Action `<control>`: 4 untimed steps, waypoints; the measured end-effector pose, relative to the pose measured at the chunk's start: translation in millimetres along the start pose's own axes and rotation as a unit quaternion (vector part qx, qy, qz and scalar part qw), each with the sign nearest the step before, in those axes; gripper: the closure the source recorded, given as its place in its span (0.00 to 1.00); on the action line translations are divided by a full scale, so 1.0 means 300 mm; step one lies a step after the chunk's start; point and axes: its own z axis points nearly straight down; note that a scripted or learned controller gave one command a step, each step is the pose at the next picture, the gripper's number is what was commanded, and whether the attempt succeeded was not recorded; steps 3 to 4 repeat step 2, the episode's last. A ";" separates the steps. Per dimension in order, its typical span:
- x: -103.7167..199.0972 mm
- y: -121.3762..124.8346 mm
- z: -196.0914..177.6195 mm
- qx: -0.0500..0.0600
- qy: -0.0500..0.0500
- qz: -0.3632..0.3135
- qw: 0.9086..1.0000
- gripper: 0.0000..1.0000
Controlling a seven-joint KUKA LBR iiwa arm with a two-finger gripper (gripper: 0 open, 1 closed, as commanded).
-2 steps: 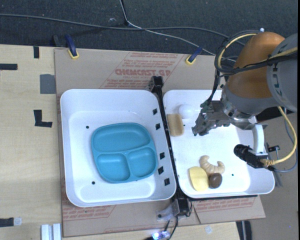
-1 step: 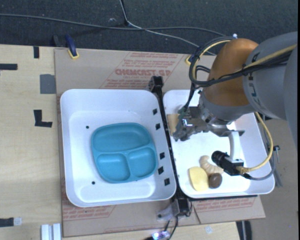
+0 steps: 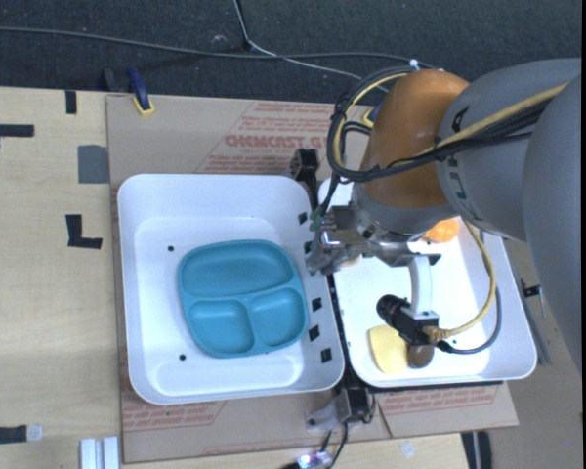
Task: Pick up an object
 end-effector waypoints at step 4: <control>0.167 -0.032 0.042 0.001 -0.001 0.003 1.000 0.00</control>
